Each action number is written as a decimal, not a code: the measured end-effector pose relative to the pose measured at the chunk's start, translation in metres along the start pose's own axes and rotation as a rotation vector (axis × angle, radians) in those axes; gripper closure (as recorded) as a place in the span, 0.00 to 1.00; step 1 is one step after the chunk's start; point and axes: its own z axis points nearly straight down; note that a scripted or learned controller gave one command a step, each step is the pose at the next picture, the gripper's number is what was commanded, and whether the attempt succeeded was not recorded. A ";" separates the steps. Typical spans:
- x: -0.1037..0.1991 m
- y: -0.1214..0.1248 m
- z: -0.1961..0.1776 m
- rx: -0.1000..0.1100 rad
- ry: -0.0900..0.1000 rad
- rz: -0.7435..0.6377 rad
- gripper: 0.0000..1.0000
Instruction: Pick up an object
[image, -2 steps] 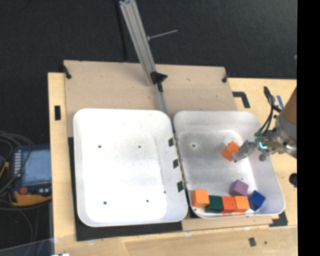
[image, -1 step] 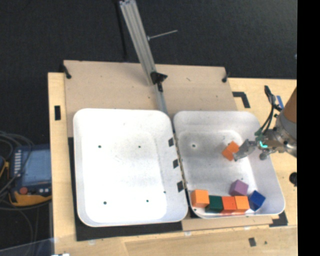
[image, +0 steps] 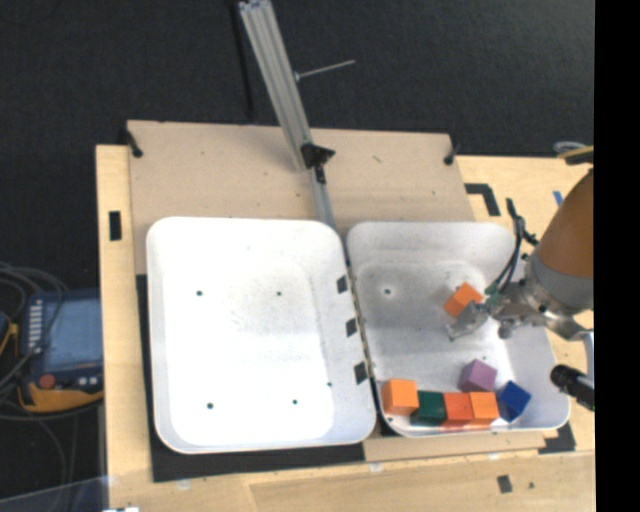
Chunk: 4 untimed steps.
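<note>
An orange block (image: 462, 298) sits tilted at the tip of the gripper (image: 472, 312), over the middle of the right bin (image: 400, 250); it is roughly cube-shaped with no clear long axis, one corner turned up and left, and no writing can be read on it. The block touches the fingers, but whether they clamp it or stand loose cannot be told. Along the bin's near edge lie an orange cube (image: 401, 395), a green cube (image: 431, 407), two more orange cubes (image: 470, 407), a blue cube (image: 514, 399) and a purple cube (image: 479, 375); the left bin (image: 160, 300) lies alongside.

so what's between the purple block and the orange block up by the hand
Nothing: in the camera view the stretch of right bin floor between the purple block and the orange block is bare, apart from grey scuffing.
</note>
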 end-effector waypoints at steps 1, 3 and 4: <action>-0.001 -0.001 0.053 -0.001 -0.001 0.000 0.00; -0.008 -0.004 -0.022 -0.012 -0.003 0.008 1.00; -0.009 -0.002 -0.077 -0.013 -0.003 -0.004 1.00</action>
